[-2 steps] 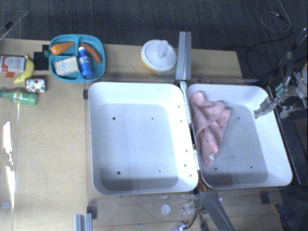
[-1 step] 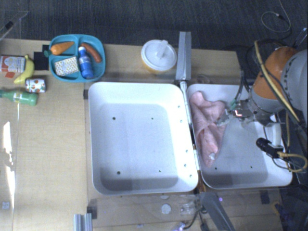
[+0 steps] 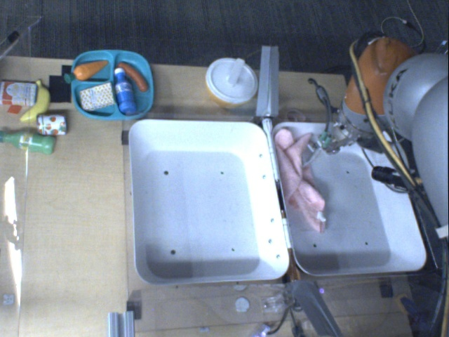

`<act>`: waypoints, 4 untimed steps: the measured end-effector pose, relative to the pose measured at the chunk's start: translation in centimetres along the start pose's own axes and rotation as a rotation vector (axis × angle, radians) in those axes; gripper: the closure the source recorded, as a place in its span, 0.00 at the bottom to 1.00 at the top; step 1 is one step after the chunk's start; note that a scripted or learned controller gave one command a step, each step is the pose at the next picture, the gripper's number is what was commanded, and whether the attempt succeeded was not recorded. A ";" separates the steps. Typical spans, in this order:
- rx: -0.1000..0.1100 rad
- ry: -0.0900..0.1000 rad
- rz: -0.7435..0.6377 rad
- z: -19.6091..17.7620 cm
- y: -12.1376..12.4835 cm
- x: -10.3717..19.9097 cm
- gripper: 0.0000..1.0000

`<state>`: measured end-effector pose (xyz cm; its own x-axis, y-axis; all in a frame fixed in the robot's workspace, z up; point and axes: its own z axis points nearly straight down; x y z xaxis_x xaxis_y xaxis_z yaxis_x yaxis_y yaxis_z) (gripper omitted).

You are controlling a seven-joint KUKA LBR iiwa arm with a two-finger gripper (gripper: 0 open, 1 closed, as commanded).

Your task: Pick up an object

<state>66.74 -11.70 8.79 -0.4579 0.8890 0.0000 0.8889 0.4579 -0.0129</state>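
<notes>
Right bin [image 3: 379,258]: claw [image 3: 324,143] beside pink cloth [image 3: 300,181]

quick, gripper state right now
gripper: cannot be told; it sits low in the right bin, at the upper end of the pink cloth.

The shallow white left bin [image 3: 200,199] offers open floor from wall to wall, while in the right white bin [image 3: 365,223] a limp pink cloth [image 3: 300,181] lies along the left wall, leaving its right half and near corners passable.
</notes>
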 end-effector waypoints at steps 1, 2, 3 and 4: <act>-0.015 0.006 0.015 0.1 -0.8 -0.6 0.00; -0.024 -0.011 -0.291 -0.1 -2.6 3.6 0.00; -0.012 -0.002 -0.190 0.0 0.3 2.5 0.00; -0.026 -0.010 -0.118 -0.1 -2.8 4.5 0.00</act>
<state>62.16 -8.98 8.93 -0.5596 0.8287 -0.0100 0.8286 0.5597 0.0122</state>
